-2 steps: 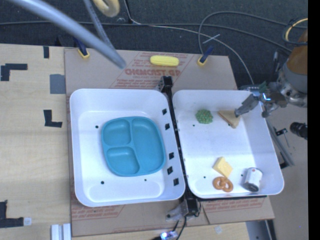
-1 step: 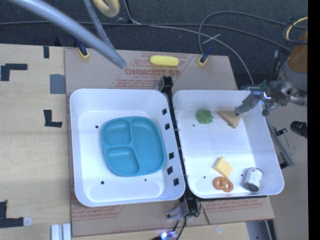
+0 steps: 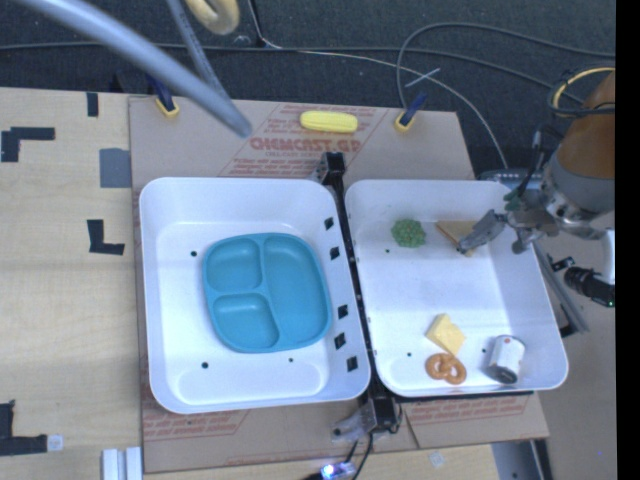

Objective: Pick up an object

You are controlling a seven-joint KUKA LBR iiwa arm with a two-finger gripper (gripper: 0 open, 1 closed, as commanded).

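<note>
Hovering at the right bin's two o'clock, my gripper, jaws spread, should descend squarely over the tan wedge.

You see the arm as a rounded grey body with an orange band above its wrist; a yellow cable loops beside that band; the gripper is a dark grey metal assembly with slim fingers; a black fitting juts out just below the wrist.
</note>
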